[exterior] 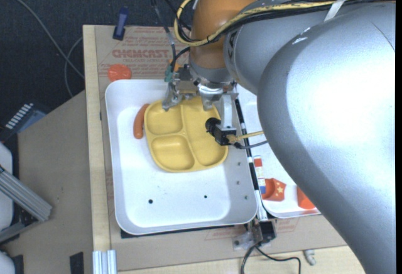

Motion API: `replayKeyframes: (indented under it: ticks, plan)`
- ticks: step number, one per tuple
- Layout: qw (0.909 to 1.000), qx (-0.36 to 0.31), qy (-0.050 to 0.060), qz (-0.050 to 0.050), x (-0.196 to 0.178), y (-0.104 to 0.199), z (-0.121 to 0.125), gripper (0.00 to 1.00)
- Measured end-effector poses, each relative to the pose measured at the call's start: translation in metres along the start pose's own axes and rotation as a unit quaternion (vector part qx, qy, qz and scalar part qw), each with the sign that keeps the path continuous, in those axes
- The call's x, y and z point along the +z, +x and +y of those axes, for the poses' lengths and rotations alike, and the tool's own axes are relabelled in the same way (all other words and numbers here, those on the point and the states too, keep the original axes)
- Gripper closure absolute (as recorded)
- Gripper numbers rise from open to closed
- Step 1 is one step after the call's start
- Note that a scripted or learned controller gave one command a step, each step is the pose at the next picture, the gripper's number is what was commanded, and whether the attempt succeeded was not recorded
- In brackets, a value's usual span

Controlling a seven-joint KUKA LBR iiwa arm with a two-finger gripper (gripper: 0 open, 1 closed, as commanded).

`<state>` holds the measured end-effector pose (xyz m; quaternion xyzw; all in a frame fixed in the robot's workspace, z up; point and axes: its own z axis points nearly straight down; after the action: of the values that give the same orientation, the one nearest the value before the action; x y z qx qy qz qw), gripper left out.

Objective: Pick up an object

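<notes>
showing the left bin, which holds a yellow divided tray and an orange sausage touching the tray's left edge, long axis running near to far. the gripper sits over the tray's far rim; whether it grasps anything cannot be told. cardboard behind reads "chemcast". red pieces lie in the right bin.

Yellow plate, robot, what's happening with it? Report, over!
Gripper low over the yellow divided plate's far edge, nothing visibly held. Plate flat in the left bin. Orange sausage touching plate's left side.
</notes>
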<state>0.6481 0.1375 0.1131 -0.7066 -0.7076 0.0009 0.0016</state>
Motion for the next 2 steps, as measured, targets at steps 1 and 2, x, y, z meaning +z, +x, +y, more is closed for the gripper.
replayKeyframes:
  ticks: [1,2]
  plan:
    - [1.0,0.001,-0.007,0.001,0.025,0.023,-0.061,0.0]
    - [1.0,0.0,-0.002,0.0,-0.053,0.07,-0.093,0.0]
